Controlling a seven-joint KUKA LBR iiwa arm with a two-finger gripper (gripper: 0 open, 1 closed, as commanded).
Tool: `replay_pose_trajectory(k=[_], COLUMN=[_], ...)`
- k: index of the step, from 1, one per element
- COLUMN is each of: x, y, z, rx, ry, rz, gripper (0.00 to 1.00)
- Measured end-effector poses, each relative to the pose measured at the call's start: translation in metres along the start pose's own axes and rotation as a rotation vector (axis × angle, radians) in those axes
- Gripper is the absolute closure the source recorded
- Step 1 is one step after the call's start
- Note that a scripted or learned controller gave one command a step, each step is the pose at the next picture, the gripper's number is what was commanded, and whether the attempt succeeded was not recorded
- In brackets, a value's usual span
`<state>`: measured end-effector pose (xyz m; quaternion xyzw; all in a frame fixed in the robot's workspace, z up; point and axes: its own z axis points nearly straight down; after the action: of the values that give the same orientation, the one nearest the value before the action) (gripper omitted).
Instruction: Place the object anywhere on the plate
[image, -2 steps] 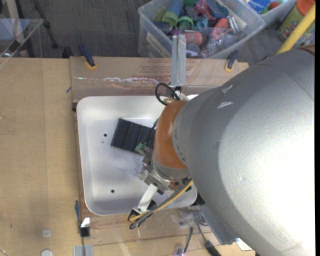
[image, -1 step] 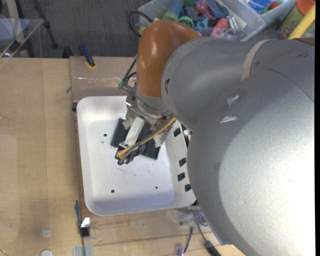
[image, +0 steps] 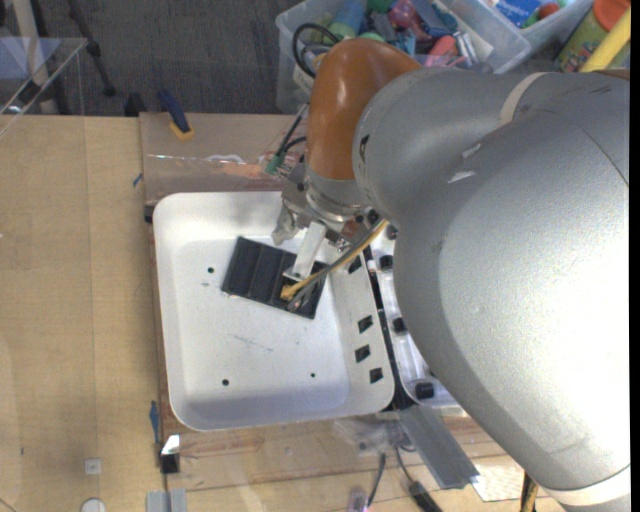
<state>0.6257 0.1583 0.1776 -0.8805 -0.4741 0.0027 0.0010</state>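
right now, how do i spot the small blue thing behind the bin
Find the white bin under the grey arm, then look past its far left corner. The small blue thing lies there on the bench, the one bright blue piece nearby.

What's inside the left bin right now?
The left bin shows bare white floor with a few dark specks. The gripper and arm cover its upper right, hiding anything beneath.

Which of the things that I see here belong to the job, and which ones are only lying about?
Belong to the job:
- the gripper
- the white bin below it

Only lying about:
- the small blue thing on the bench
- the clear box of coloured toys behind the bench
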Motion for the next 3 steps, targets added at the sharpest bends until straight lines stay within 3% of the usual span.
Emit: replay_pose_trajectory(k=[1, 2, 3], x=[0.003, -0.074, -0.111], y=[-0.003, 0.005, -0.055], z=[-0.01, -0.022, -0.025], rx=[0.001, 0.0, 0.001], ry=[-0.001, 0.001, 0.001], rz=[-0.007, -0.153, 0.044], gripper=[1.0, 1.0, 1.0])
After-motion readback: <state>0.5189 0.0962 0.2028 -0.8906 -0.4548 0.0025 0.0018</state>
